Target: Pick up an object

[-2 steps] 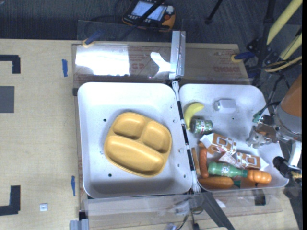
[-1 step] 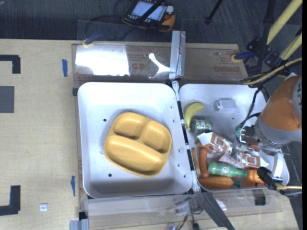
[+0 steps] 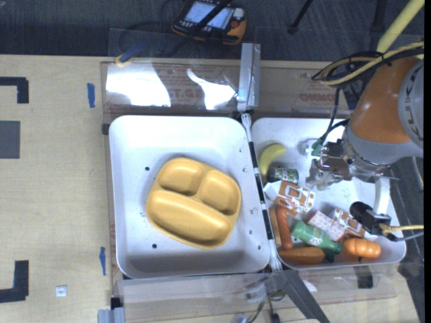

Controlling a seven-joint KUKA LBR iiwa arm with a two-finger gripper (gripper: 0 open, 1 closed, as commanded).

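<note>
While your arm's jaws (image 3: 328,169) hover low over the right bin (image 3: 397,251), grip state impossible to tell, nothing is lifted yet: carrot (image 3: 361,248), banana (image 3: 272,156) and packets crowd its front edge.

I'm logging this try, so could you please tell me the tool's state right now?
Tool: over the right bin; open or closed cannot be told.

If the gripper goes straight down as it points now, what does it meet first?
Most likely the small red-and-white carton lying just below the gripper in the right bin. Depth is unclear, so bare bin floor beside it is possible.
</note>
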